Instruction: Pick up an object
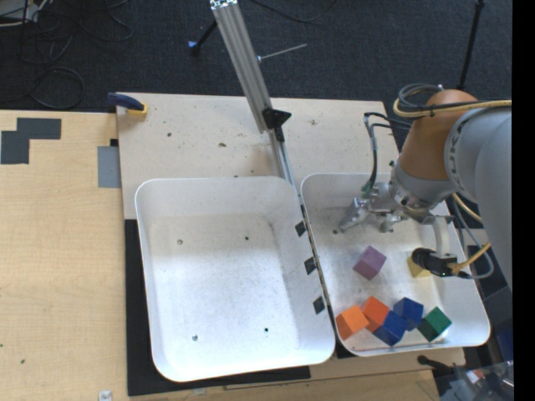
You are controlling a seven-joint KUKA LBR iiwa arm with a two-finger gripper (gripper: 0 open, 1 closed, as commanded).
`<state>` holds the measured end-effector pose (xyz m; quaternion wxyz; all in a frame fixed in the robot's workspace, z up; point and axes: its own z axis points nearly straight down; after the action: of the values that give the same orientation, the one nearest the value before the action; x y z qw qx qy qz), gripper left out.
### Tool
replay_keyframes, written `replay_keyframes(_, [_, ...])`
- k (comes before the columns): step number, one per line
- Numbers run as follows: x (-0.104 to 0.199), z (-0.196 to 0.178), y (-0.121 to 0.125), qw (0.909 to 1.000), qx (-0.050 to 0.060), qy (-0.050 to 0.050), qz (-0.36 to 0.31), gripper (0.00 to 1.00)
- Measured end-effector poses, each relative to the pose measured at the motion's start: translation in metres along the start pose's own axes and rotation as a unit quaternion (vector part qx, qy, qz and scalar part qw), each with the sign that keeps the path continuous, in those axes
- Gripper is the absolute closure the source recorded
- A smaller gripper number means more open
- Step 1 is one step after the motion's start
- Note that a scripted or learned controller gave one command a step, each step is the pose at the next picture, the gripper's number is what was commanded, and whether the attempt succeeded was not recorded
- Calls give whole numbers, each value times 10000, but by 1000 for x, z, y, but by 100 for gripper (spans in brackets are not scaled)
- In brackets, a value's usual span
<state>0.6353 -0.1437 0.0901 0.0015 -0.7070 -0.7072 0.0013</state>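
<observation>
Camera view from above the table (pixel 75 249): the grey arm (pixel 481 153) is reaching in from the right over the right-hand bin (pixel 481 328), its gripper (pixel 358 215) hanging above the bin's upper left part, well apart from any block. Whether the gripper is spread or closed cannot be told from here, and nothing is showing in its grasp. A purple block (pixel 369 262) is lying alone in mid-bin, below and just right of the gripper. Two orange blocks (pixel 364 316), two blue blocks (pixel 399 320) and a green block (pixel 435 323) are crowding together along the near rim. The left-hand bin (pixel 159 215) is sitting beside it. Judged from this layout, the lone purple block is the easiest target: centring over it, squaring to its flat faces and descending straight should be giving a cleaner grip than probing the packed cluster.
</observation>
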Motion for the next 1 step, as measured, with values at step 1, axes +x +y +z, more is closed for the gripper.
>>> replay_keyframes(1, [-1,-10,0,10000,1,3,9,100])
